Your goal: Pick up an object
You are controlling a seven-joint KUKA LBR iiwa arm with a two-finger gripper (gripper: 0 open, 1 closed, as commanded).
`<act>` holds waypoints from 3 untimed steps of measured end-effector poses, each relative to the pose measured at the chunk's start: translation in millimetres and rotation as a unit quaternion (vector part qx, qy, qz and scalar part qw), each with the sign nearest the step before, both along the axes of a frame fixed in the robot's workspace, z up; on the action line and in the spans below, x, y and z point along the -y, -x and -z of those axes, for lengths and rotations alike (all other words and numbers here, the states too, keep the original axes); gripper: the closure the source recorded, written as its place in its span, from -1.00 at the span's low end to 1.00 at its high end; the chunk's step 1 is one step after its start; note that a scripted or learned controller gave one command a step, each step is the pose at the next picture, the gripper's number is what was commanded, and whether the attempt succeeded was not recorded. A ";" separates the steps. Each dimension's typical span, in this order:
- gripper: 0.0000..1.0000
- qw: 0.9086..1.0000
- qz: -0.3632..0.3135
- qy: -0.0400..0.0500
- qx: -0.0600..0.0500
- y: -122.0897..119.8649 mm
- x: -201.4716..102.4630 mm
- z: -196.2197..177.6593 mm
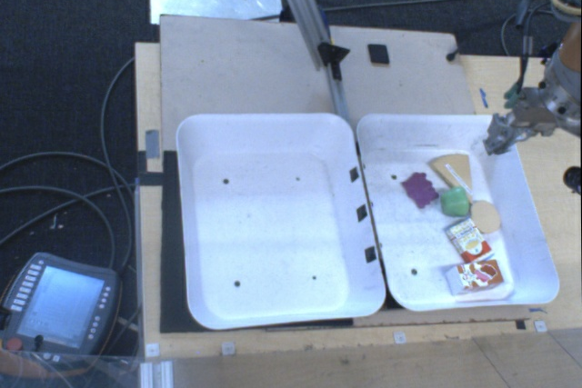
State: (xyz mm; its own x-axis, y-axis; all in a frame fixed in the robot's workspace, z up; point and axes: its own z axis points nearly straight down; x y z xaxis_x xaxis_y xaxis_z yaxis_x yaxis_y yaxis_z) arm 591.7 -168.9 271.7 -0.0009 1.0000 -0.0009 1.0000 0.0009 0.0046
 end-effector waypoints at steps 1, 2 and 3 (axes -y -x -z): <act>1.00 1.000 -0.002 -0.001 -0.002 0.1 -59.0 -1.9; 1.00 1.000 -0.002 -0.001 -0.002 -1.0 -118.2 -1.9; 1.00 1.000 -0.002 -0.001 -0.002 -0.5 -180.4 6.9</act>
